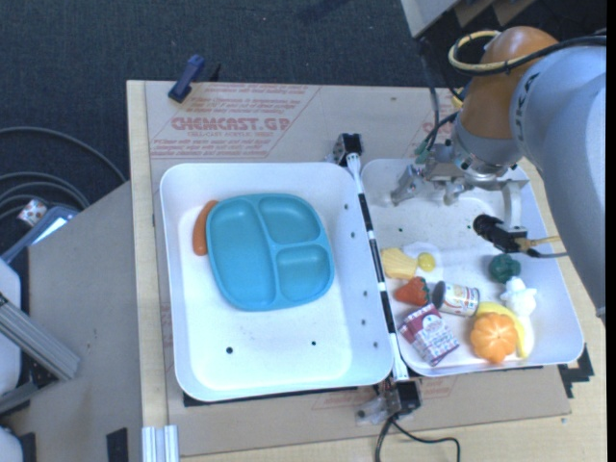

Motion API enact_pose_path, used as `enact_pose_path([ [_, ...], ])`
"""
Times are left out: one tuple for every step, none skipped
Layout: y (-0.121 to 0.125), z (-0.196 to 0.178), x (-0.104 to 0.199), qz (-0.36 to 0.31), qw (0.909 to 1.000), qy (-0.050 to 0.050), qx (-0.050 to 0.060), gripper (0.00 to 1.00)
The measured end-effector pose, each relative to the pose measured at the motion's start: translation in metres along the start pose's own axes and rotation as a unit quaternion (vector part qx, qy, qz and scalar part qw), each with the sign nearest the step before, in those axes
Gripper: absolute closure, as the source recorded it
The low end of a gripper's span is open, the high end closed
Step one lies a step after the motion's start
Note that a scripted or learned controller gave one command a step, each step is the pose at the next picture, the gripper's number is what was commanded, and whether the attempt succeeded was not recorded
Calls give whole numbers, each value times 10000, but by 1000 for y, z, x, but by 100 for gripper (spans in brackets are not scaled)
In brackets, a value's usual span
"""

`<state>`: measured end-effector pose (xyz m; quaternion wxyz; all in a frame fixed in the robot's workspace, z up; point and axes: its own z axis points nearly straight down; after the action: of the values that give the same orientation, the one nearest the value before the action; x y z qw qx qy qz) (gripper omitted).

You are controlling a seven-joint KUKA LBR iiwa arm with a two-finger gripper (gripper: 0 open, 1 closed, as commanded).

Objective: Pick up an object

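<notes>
My gripper (426,191) hangs over the far end of the right bin (553,354), open, with nothing between its fingers. Below it, nearer the camera, lie a yellow wedge (398,262), a red strawberry (414,291), a small can (458,299), a red packet (429,336), an orange (493,338), a banana (518,321), a white piece (521,296) and a green piece (502,268). All of them sit apart from the gripper.
The left bin (269,354) holds a blue divided plate (269,250) with an orange stick-shaped thing (200,229) partly under its left edge. A ridge (371,248) separates the two bins. A blue clip (186,78) lies on the board behind.
</notes>
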<state>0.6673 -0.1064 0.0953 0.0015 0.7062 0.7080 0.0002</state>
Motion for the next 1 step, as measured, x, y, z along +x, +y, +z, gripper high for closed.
enact_pose_path([
  [-18, 10, 15, 10, 10000, 14, 24, 0],
])
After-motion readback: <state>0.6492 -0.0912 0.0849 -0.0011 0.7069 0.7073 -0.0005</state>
